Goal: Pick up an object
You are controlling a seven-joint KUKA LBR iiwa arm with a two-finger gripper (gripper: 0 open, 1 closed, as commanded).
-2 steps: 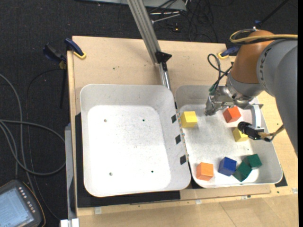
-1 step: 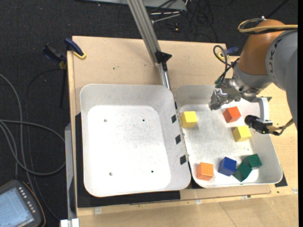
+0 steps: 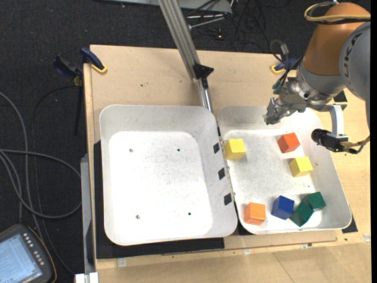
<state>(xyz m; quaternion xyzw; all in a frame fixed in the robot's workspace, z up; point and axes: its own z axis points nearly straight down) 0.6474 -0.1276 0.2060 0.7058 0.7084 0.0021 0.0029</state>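
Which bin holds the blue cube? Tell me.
In the right bin: the blue cube sits near its front edge, between an orange cube and green blocks.

The arm (image 3: 339, 46) was grey, with a broad, rounded orange band (image 3: 330, 40) above the wrist. A thin pale cable (image 3: 321, 7) looped over its top. Below, the dark metallic gripper (image 3: 275, 114) carried cluttered fittings.

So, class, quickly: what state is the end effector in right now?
End effector: cannot be told; it hangs over the right bin's far edge.
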